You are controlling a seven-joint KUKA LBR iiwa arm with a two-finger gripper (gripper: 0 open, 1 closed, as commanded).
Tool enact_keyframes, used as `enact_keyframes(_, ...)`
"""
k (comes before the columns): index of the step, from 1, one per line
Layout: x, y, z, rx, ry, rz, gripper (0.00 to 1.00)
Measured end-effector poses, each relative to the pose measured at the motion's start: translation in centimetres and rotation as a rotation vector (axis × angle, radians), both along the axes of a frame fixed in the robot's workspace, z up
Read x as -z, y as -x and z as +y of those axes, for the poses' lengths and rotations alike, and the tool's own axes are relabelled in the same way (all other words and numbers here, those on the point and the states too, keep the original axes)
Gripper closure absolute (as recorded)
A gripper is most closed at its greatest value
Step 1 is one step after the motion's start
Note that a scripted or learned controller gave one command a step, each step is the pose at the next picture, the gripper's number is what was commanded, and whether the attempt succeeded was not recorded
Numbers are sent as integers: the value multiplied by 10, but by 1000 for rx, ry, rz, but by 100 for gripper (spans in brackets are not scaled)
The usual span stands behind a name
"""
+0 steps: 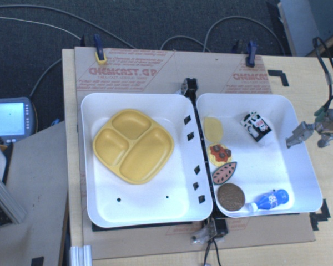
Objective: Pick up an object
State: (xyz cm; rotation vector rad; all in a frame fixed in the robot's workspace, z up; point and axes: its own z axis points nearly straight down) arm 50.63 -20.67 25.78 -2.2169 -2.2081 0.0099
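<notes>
Hovering at the right edge of the right bin [299, 148], the end effector [308, 132] sits off past the rim, and I cannot tell how it is set. It carries nothing that I can see. Inside that bin, a black-and-white toy [257, 126] lies near the far side, well apart from the rest. Along the left wall run a pale yellow disc [213, 129], a red-and-yellow piece [220, 153], a watermelon slice [224, 172] and a brown disc [231, 197]. A blue bottle [271, 199] lies just beside the brown disc. The left bin [100, 204] holds a yellow tray [134, 146].
</notes>
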Motion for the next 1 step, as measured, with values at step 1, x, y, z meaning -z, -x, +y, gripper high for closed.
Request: enact_keyframes(1, -7, -3, 1, -4, 4, -13, 0)
